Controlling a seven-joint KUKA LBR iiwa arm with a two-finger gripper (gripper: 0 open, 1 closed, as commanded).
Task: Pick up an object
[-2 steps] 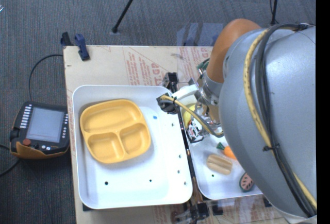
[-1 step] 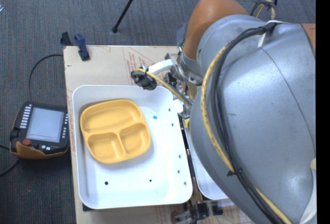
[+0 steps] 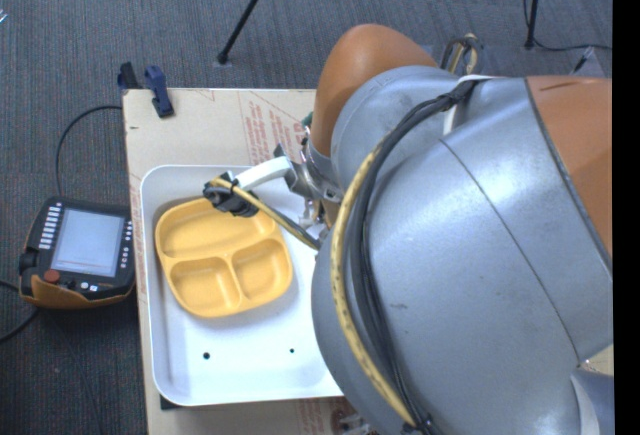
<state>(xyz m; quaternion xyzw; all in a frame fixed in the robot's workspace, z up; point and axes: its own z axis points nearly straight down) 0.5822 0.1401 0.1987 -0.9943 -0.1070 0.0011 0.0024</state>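
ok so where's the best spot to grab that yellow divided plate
Probably the raised rim of the yellow divided plate, at its outer edge facing the left wall of the white bin. The plate lies flat, so only the thin rim offers a pinch; come straight down, one finger inside a compartment.

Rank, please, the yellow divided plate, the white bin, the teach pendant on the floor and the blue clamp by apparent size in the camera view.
1. white bin
2. yellow divided plate
3. teach pendant, though it lies lower, on the floor, so its look may mislead
4. blue clamp

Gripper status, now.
Gripper: cannot be told; it sits beside the yellow divided plate's right rim in the left bin, mostly hidden under the arm.
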